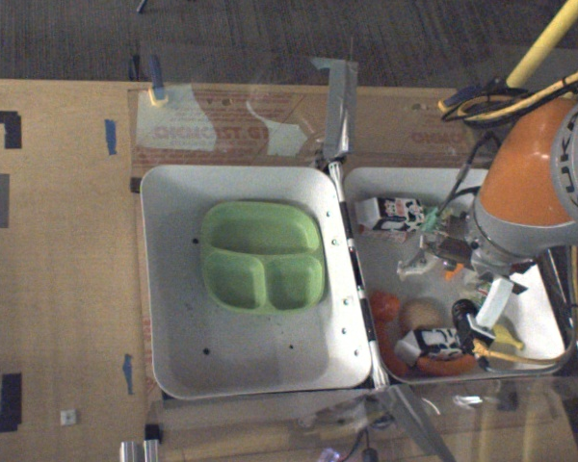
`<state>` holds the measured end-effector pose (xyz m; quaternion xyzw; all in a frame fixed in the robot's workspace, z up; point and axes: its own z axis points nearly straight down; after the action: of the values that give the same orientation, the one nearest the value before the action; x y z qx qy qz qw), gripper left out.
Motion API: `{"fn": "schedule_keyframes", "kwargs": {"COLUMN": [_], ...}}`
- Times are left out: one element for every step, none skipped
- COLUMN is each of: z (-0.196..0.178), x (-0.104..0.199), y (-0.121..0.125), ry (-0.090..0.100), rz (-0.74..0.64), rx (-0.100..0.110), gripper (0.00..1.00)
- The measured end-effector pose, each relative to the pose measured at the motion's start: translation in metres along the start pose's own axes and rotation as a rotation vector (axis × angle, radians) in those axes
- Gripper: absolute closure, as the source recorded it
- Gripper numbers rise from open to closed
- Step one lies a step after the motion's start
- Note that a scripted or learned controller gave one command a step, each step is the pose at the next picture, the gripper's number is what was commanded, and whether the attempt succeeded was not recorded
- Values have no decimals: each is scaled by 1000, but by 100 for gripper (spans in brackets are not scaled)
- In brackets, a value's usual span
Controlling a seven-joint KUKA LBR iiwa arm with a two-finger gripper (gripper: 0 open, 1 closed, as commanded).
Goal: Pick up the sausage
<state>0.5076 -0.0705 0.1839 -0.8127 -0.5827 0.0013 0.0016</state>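
Note:
The sausage (447, 365), a reddish-orange link, lies at the front edge of the right bin (549, 327), just in front of a small cow-print carton (433, 340). My gripper (427, 256) hangs over the middle of the right bin, above and behind the sausage and apart from it. The grey and orange arm (530, 176) covers the bin's back right part. I see nothing held in the gripper.
A second cow-print milk carton (393, 214) lies at the right bin's back left. A red item (385, 306), a beige round item (422, 314) and a yellow item (507, 339) crowd around the sausage. The left bin (173, 258) holds a green divided plate (263, 256).

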Motion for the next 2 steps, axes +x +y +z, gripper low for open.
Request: {"fn": "schedule_keyframes", "kwargs": {"z": [97,87], "x": [-32,-32], "y": [-17,-17], "ry": [2,2], "rz": [26,27], "rx": [-9,-10], "gripper": [0,100]}}
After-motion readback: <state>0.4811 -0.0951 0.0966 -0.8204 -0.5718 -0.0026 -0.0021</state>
